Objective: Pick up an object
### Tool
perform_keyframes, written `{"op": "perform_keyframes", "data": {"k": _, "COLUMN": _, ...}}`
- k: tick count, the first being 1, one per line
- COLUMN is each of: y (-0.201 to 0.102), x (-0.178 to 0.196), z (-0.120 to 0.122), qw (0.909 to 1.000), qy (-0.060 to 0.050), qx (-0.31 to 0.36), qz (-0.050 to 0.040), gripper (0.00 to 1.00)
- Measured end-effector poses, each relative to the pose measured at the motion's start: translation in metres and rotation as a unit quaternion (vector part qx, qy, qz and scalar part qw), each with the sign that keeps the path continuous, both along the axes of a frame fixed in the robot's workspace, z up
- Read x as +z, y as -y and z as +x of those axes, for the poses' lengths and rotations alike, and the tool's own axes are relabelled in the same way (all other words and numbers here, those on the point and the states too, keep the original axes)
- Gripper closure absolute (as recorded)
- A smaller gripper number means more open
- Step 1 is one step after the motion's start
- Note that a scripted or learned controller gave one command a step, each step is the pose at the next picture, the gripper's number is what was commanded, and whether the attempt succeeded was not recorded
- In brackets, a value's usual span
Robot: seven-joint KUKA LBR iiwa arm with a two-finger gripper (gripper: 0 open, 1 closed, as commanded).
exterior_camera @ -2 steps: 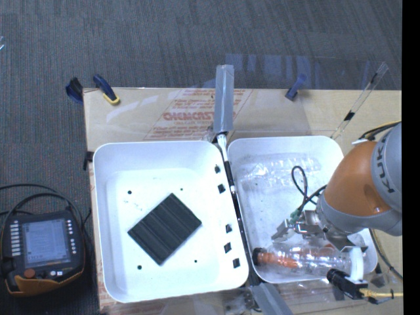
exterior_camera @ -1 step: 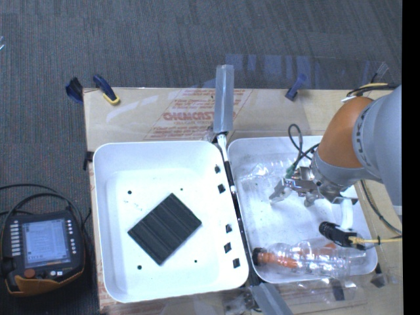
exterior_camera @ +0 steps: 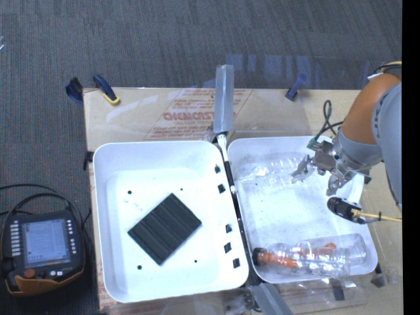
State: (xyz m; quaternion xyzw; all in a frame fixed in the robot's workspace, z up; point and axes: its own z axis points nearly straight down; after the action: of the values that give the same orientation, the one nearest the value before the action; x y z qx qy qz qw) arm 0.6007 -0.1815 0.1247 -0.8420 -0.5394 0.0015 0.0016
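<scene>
- Hovering over the right bin [exterior_camera: 262,151], the gripper [exterior_camera: 319,166] is seen; whether its jaws are released or clenched cannot be told.
- A bottle [exterior_camera: 312,252] is seen well below the jaws.
- A black pad [exterior_camera: 165,228] is seen far left, in the left bin [exterior_camera: 111,169].

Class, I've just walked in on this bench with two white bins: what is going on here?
A grey robot arm with an orange band reaches in from the right, its gripper low over the right bin, near crumpled clear plastic. Nothing is visibly between its fingers. A clear plastic bottle with an orange cap lies on its side along that bin's near edge. A black ridged pad lies flat in the left bin.
</scene>
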Motion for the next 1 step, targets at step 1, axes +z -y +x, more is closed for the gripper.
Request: {"op": "perform_keyframes", "data": {"k": 1, "y": -0.0379, "x": -0.0390, "z": -0.0676, "qw": 0.9960, "qy": 0.000, "qx": 0.089, "qz": 0.0014, "gripper": 0.00}}
